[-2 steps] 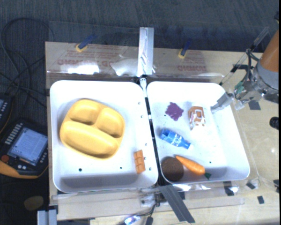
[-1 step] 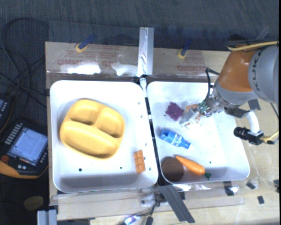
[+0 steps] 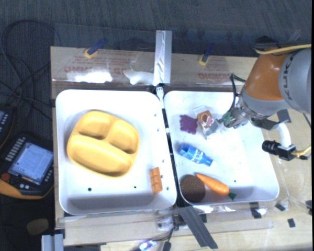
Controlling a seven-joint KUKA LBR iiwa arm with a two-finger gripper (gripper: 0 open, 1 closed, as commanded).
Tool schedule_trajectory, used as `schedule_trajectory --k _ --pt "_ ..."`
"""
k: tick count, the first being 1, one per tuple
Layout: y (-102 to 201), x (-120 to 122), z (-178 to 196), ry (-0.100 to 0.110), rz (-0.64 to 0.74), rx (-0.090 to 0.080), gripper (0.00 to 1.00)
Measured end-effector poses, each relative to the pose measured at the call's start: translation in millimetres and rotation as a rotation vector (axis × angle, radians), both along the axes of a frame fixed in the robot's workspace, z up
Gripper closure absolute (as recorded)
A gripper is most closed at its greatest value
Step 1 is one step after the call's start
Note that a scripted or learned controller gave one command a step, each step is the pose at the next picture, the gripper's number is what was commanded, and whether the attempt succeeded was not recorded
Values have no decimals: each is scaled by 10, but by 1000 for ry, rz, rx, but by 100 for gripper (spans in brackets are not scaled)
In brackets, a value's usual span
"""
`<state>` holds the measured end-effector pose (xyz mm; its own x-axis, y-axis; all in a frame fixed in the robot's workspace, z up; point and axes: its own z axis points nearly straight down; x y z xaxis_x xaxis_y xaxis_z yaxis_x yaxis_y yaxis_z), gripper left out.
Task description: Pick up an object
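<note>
Front rim: brown round object [image 3: 192, 188] and carrot [image 3: 213, 183] lie touching in the right bin [image 3: 251, 156].
Left bin [image 3: 78, 187]: big yellow bread-shaped lump [image 3: 102, 141]; small orange block [image 3: 155, 180] toward the divider.
Blue bottle [image 3: 195, 155]: just behind the carrot.
Purple piece [image 3: 188, 123]: behind the bottle.
Small packet [image 3: 205, 120]: beside the purple piece.
Gripper [image 3: 222, 123]: tip at the packet's edge; jaw opening hidden, grasp cannot be told.

Gripper [image 3: 218, 124] fingertips too small and blurred against small packet [image 3: 204, 120]; contact unresolved. Arm [image 3: 282, 82] cut off at right edge. Brown round object [image 3: 192, 188] partly hidden under carrot [image 3: 213, 184]. Handheld pendant [image 3: 21, 166] cut at left edge.
</note>
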<state>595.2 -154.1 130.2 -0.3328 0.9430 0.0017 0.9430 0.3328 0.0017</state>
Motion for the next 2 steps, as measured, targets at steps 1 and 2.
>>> schedule_trajectory --k 1,2 --pt "13 -78 432 2 10 0 100" --pt "890 101 1068 3 -126 -3 100"
